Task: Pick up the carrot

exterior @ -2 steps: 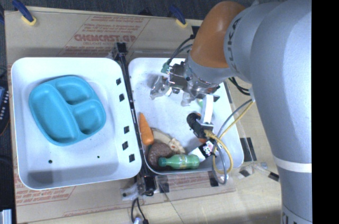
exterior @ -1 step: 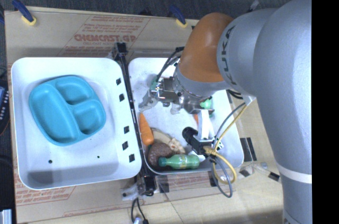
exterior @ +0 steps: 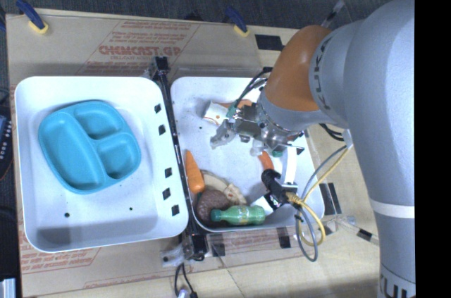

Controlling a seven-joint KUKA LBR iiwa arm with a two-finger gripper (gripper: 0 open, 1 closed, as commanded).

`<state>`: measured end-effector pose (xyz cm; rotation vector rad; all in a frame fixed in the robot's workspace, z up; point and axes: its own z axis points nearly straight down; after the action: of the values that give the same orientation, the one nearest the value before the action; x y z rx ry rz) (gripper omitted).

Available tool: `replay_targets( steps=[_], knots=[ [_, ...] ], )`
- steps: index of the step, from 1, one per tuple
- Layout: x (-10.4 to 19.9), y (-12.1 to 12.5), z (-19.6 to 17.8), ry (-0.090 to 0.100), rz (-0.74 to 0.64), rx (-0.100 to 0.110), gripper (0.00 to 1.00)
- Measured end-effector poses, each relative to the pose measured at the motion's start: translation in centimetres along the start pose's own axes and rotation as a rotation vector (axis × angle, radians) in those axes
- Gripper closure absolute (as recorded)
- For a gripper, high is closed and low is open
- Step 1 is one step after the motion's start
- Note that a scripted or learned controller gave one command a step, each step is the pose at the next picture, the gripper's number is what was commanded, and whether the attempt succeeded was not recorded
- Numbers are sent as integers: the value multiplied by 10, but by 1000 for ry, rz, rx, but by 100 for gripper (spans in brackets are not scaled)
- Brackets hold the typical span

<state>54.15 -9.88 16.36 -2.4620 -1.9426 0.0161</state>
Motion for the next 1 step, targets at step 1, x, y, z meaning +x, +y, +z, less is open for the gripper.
replay_targets(
  steps=[1],
  knots=[
    [9, -6, 73, 5, 43, 3, 0]
  ],
)
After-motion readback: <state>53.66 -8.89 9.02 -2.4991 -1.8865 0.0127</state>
